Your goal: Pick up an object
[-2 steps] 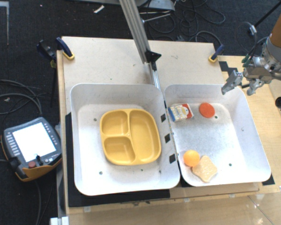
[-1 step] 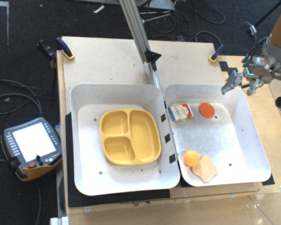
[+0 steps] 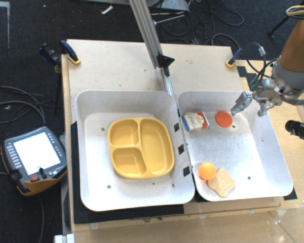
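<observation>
The right bin (image 3: 266, 151) holds a small white carton (image 3: 195, 121) with a yellow label, a flat red-orange disc (image 3: 223, 118), an orange ball (image 3: 207, 170) and a tan piece of bread (image 3: 222, 182). My gripper (image 3: 252, 107) hangs over the bin's far right corner, open, with nothing between its two fingers (image 3: 239, 105). It stands just right of the red disc and apart from it. The arm's orange band (image 3: 297, 44) rises at the right edge.
The left bin (image 3: 91, 140) holds a yellow three-compartment tray (image 3: 140, 147). A slanted metal pole (image 3: 148, 29) comes down to the bins' shared back edge. Yellow clamps sit at the bench's far corners, and a teach pendant (image 3: 33, 158) lies on the floor to the left.
</observation>
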Robot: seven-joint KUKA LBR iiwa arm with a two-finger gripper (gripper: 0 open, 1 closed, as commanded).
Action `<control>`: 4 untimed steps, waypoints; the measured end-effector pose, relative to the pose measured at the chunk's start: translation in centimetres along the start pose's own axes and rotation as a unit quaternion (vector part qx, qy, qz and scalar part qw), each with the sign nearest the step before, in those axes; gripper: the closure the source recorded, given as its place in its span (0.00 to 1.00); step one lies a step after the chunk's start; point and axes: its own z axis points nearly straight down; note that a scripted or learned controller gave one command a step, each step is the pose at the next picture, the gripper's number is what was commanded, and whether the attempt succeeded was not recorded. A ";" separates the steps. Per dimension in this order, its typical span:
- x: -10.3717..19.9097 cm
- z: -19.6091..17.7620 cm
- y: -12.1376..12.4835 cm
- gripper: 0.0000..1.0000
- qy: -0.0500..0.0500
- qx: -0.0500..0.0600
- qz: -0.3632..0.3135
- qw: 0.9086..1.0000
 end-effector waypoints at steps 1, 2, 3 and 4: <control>-0.4 4.6 0.5 0.00 0.000 -0.001 0.000 1.000; -0.2 11.0 0.3 0.00 0.000 0.000 0.000 1.000; -0.2 9.5 0.5 1.00 -0.001 -0.004 0.000 1.000; 0.5 4.4 1.4 1.00 -0.001 -0.006 -0.001 1.000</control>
